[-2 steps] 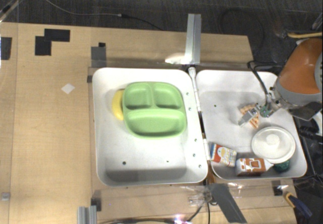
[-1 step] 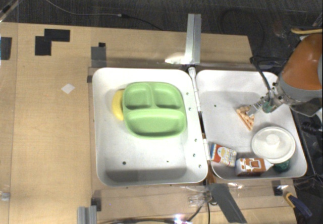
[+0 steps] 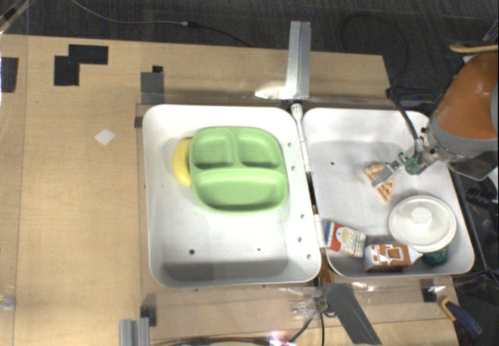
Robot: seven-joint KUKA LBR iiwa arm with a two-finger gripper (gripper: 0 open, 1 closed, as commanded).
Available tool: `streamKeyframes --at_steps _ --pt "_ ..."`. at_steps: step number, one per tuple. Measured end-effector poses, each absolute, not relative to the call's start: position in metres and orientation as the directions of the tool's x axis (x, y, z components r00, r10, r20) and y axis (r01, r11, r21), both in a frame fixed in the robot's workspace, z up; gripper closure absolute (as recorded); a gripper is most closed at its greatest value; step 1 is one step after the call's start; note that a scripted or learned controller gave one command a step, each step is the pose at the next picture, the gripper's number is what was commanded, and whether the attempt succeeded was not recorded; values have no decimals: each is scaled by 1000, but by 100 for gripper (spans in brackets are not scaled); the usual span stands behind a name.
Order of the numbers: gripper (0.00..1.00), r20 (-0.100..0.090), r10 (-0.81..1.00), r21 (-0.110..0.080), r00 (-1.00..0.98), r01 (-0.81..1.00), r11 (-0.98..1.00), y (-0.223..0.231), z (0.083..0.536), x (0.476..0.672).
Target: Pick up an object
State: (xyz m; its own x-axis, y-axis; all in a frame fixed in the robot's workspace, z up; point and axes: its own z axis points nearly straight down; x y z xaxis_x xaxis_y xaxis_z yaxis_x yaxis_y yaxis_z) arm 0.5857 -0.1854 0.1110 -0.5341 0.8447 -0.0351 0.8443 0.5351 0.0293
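The right bin (image 3: 351,142) holds a small orange and grey packet (image 3: 380,174), a white round bowl (image 3: 421,220), a small white and red carton (image 3: 345,239), a brown carton (image 3: 387,256) and a dark teal item (image 3: 435,256). My gripper (image 3: 413,160) reaches in from the right and sits low over the right bin, just right of the small packet and above the white bowl. No object shows between its tips. The grey arm with its orange band (image 3: 472,99) hides the bin's far right corner.
The left bin (image 3: 218,259) contains a green divided plate (image 3: 236,167) lying partly over a yellow item (image 3: 181,161). A metal post (image 3: 299,56) stands at the back between the bins. Cables run behind the bench.
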Motion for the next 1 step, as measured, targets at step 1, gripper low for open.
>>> streamKeyframes --at_steps 1 --pt "0 -7 795 7 -607 795 607 -193 88 573"
